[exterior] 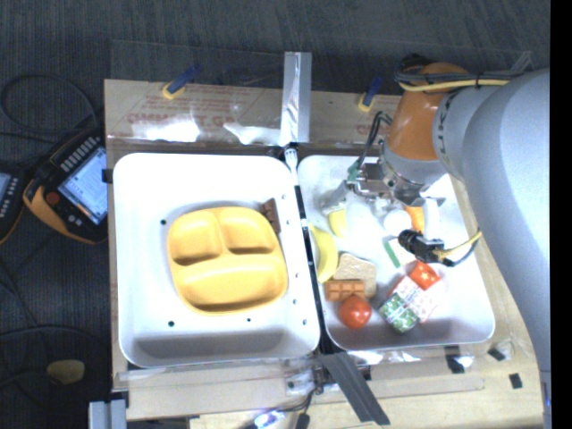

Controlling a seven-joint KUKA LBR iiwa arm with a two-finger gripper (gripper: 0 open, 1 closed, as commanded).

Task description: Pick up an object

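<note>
Gripper point(366, 182) low at far edge of right white plastic bin point(474, 324), above pale yellow lemon wedge point(337, 222). Finger state unclear. Centre, descend straight, then close.

1. A robotics lab or test cell: a grey industrial arm point(505, 150) with an orange band reaches over a taped-up bench point(223, 114).
2. A handheld control pendant point(76, 190) with cables lies on dark carpet point(54, 43), well left of the jaws.
3. 2 white bins point(134, 266) hold toy food, below and left of the jaws.
</note>
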